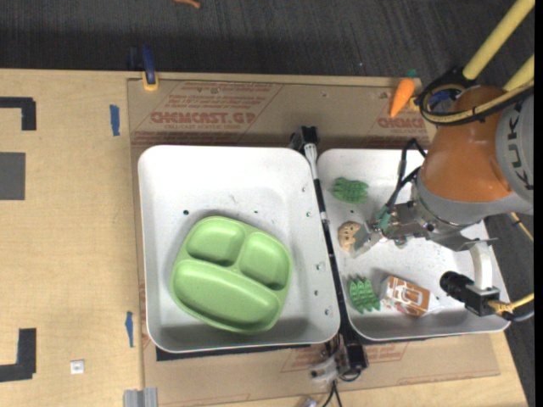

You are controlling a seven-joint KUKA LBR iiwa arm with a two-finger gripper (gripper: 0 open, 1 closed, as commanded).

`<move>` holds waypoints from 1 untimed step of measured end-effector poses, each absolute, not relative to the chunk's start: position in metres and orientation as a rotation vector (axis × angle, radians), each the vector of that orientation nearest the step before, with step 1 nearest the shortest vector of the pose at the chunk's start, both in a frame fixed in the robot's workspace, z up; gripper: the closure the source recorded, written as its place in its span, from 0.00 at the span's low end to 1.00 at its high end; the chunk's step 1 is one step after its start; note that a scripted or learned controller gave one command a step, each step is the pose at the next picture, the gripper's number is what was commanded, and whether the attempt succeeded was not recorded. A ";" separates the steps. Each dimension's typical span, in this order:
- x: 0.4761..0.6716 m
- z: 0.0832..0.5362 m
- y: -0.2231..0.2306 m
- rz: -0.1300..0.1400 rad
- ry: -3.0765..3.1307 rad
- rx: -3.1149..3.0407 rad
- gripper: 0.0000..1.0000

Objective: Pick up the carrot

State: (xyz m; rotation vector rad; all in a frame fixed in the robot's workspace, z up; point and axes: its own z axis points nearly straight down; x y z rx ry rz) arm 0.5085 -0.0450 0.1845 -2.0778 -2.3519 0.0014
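A tan cardboard sheet [68, 253] covers the worktop, printed with faint red lettering along its upper part. Black L-shaped tape marks [19, 113] and a grey square [12, 176] sit at its left edge (more black marks lie lower down on the same side). Short blue tape strips [114, 119] stick near the board's seams, and a blue clamp [149, 64] grips the far edge. Beyond the worktop runs a dark grey floor [280, 15] with a speckled weave. Light falls evenly, with soft shadows.
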 end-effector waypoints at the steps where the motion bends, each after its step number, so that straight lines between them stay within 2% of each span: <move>1: 0.556 0.184 -0.014 0.001 -1.751 -2.609 0.00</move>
